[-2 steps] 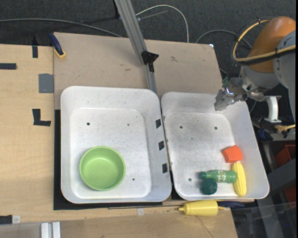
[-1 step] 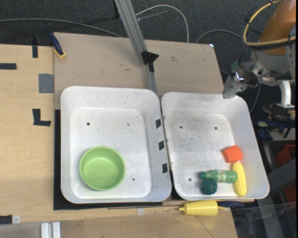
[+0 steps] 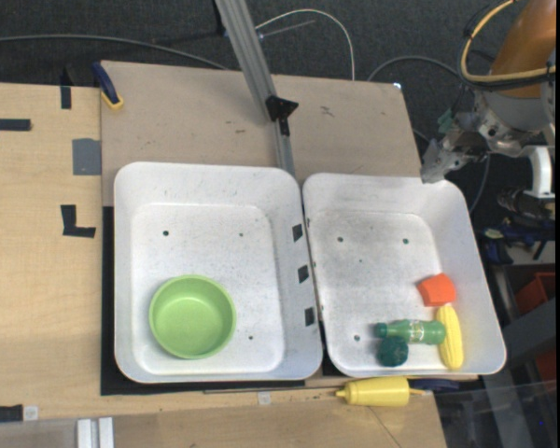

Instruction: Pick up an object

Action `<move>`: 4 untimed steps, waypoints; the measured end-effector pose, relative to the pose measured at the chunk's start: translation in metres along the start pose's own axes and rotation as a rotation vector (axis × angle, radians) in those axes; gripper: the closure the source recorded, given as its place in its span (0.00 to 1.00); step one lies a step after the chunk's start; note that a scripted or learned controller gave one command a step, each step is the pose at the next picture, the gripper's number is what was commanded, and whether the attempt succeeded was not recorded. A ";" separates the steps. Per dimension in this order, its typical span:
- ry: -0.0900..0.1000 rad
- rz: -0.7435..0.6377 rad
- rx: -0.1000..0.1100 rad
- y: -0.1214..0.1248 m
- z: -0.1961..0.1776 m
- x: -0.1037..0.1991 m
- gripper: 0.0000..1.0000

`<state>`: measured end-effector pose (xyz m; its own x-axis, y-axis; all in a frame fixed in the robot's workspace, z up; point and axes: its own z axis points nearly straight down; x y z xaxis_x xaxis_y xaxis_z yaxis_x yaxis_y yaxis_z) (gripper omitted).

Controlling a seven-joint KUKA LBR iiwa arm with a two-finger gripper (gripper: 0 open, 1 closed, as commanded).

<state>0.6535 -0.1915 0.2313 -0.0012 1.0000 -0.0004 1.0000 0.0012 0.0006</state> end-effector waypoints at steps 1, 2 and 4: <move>0.002 -0.004 0.002 -0.001 0.010 0.051 1.00; 0.002 -0.005 0.002 -0.011 0.000 0.098 1.00; 0.002 -0.006 0.003 -0.037 0.002 0.210 1.00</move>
